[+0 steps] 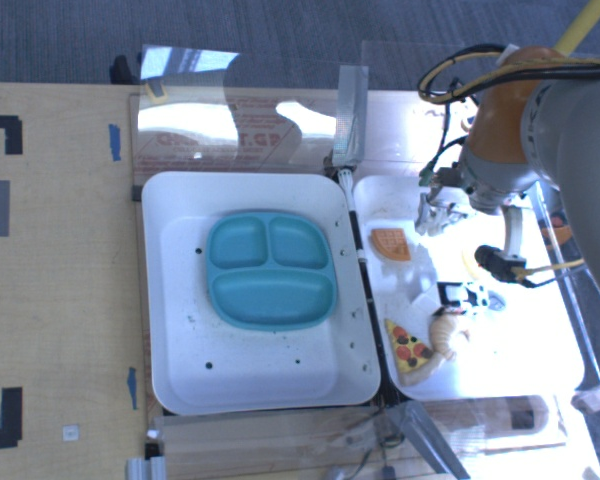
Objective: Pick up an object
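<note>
Camera view: gripper (432,218), finger state unclear, hovers beside orange waffle-like square (390,244); right bin (540,368).

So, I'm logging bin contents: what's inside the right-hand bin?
The right bin holds a waffle-like toy, a pizza slice, a croissant-like piece and a small dark object. The gripper hangs above it; glare and the arm hide the rest.

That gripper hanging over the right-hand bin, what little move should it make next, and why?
Probably a short drop down and toward the left bin. The gripper hovers above the right white bin, just beside the flat orange waffle-like toy, the nearest item. The pizza slice toy lies farther off, so the waffle seems the easier pick.
</note>
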Available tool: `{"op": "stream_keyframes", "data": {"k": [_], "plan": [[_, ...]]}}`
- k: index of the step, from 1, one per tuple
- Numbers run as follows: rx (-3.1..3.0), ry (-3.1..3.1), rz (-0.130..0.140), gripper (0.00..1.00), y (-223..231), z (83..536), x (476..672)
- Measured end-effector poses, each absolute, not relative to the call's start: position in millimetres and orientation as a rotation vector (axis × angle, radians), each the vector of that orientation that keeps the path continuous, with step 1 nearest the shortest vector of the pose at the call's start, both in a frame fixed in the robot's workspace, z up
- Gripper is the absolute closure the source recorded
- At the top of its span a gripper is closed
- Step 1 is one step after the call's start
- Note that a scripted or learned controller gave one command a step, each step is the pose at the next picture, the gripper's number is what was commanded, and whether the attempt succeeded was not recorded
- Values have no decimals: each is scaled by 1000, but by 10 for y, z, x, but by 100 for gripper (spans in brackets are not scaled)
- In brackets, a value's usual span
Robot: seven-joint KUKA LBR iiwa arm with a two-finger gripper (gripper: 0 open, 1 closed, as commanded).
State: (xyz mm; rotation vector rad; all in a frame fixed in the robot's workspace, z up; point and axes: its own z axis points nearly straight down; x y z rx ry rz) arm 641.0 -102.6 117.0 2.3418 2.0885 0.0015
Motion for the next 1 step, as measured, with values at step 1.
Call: {"op": "stream_keyframes", "data": {"k": [1], "plan": [[1772,2593,-2,100,-1720,1240,6168]]}}
